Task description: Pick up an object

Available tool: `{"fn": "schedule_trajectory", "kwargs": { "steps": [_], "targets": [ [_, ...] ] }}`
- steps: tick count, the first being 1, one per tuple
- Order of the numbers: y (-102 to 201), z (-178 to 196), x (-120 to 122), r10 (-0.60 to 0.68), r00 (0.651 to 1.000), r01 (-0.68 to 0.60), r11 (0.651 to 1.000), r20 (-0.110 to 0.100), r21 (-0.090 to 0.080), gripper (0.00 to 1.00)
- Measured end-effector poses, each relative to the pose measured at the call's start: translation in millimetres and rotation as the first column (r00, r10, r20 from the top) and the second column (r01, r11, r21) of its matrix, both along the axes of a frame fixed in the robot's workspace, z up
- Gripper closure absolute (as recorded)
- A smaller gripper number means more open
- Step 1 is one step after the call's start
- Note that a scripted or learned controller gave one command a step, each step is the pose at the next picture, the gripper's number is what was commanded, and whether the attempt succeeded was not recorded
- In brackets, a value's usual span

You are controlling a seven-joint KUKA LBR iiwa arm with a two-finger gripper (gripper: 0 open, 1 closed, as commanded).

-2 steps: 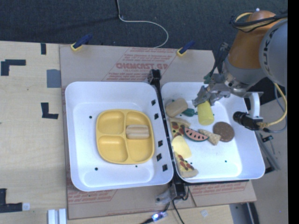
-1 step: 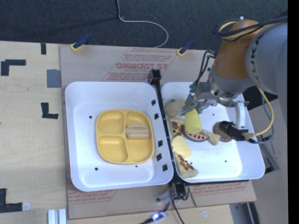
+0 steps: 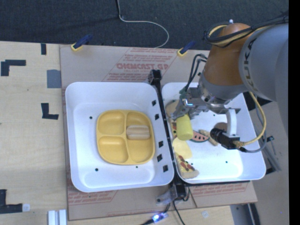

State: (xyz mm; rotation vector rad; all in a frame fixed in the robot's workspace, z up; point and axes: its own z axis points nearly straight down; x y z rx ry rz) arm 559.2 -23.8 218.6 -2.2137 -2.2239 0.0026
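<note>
I count two shallow white bins side by side on the desk: the left bin [image 3: 77, 139] and the right bin [image 3: 243, 165]. One yellow divided tray [image 3: 112, 144] lies in the left bin, smooth plastic with four rounded compartments, and one pale tan oblong piece [image 3: 138, 132] rests in its right-hand compartment. Over the right bin I see the end effector [image 3: 183, 114] down at the bin's left side, with one yellow-green rounded object [image 3: 184, 128] right below it. Whether it grips that object, or how far it is parted, I can't tell from here. Nearer, one pale yellow lump [image 3: 182, 149] and one flat piece with red marks [image 3: 186, 168] lie along the left wall. The bins sit on printed cardboard [image 3: 136, 64] over a light wooden desk [image 3: 28, 139]; dark carpet [image 3: 56, 8] lies beyond.
</note>
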Motion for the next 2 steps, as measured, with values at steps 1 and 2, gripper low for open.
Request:
{"fn": "schedule_trajectory", "kwargs": {
  "steps": [1, 2],
  "targets": [
    [44, -9, -25, 0.0, 1.0, 0.0, 1.0, -0.002, -0.001, 1.0],
    [92, -6, -62, 0.002, 1.0, -0.002, 1.0, -0.002, 0.0, 1.0]
  ]
}}
